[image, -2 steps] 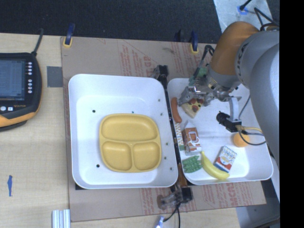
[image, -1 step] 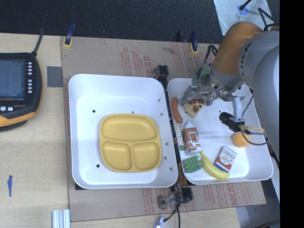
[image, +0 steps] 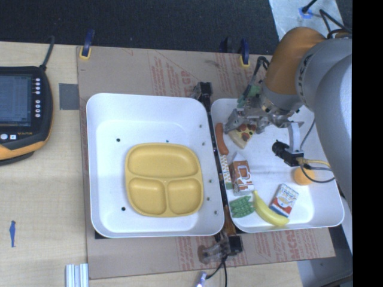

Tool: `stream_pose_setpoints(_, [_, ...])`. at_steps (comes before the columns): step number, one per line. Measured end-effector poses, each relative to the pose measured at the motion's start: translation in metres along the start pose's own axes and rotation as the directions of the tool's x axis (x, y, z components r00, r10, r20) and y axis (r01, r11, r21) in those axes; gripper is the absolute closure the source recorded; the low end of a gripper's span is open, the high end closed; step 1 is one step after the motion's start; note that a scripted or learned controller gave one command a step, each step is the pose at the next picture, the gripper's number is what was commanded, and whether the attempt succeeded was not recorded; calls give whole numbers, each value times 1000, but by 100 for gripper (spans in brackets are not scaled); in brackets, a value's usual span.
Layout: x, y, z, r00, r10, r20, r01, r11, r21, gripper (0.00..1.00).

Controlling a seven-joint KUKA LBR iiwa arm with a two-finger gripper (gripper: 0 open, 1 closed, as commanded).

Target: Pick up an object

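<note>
I'm reaching in over the right-hand shallow white bin [image: 326, 211], my grey arm with its orange band [image: 293, 55] bent down toward the bin's far end. My two-finger gripper [image: 250, 123] hangs low there, right over a small tan-and-white wedge-shaped toy food piece [image: 242, 137] near the bin's inner wall; from this slant I cannot tell how it is set, nor whether it touches the wedge.

Just beside that, along the inner wall, lies a slim reddish-brown sausage-shaped toy [image: 221, 139]. Nearer the middle sits a small brown-and-white carton [image: 241, 177], and below it a green flat pea-pod-like piece [image: 242, 207] touching a yellow plastic banana [image: 267, 210]. A little white, red and blue box [image: 285, 200] lies just beside the banana. An orange round fruit toy [image: 303, 175] rests near my arm.

In the left-hand white bin [image: 105, 160] lies a yellow three-compartment plastic plate [image: 163, 179].
</note>
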State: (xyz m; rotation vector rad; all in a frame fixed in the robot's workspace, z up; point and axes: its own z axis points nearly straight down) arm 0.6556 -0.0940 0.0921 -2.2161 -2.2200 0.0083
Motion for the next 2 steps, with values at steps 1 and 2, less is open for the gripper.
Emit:
stream_pose_setpoints(1, [0, 0, 0, 1000, 0, 0, 0, 1000, 0, 0])
stream_pose_setpoints(2, [0, 0, 0, 1000, -1, 0, 1, 1000, 0, 0])
